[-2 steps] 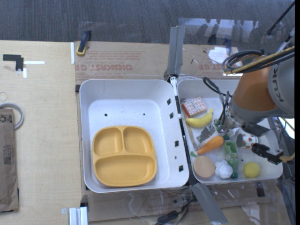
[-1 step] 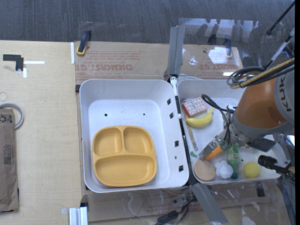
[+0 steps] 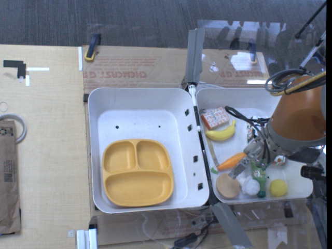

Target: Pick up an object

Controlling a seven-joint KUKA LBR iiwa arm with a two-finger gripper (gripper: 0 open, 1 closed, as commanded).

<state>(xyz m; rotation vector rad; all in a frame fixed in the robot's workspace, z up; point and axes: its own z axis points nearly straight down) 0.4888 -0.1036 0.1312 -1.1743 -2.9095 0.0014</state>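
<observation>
My gripper [image 3: 250, 165] is low in the right bin [image 3: 295, 195], under the orange wrist band. It hangs just over the right end of an orange carrot [image 3: 228, 162] and beside a green object [image 3: 258, 174]. Close around it lie a yellow banana [image 3: 220, 134], a red-and-white patterned box [image 3: 215, 118], a round tan piece [image 3: 227, 186], a white ball [image 3: 251, 187] and a yellow lemon [image 3: 278, 187]. The wrist and its cables hide the bin floor to the right of the gripper.
The left bin [image 3: 104, 113] holds a yellow divided plate [image 3: 138, 171] in its front half. A divider with black clips [image 3: 197, 139] separates the two bins. Cardboard [image 3: 135, 66] lies behind the bins, and a brown paper bag [image 3: 8, 175] sits at the far left.
</observation>
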